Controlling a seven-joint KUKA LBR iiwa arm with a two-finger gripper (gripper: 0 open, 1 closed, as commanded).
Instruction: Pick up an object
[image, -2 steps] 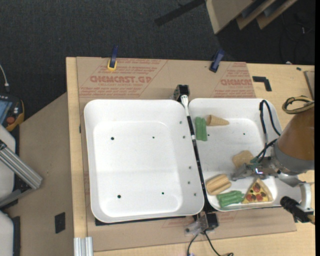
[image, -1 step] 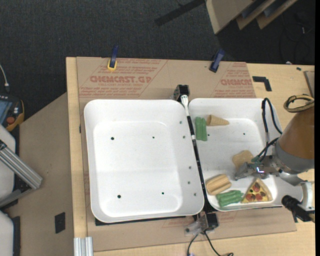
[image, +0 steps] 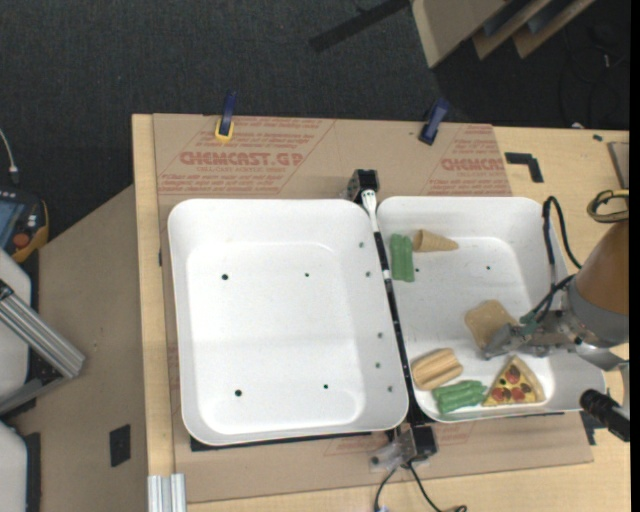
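Tan bread-like slab (image: 487, 320) sits flat in the right bin (image: 470, 212), mid-right, long axis running upper-right to lower-left, not lifted. End effector (image: 512, 338) is down at its lower-right edge, touching or just beside it; can't tell its finger state. No grasp confirmed, so grip and lift are left, by my read.

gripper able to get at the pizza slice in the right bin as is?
Probably yes. The gripper sits low in the right bin, right beside the pizza slice. The slice lies flat with nothing on top; only the green piece touches its left side.
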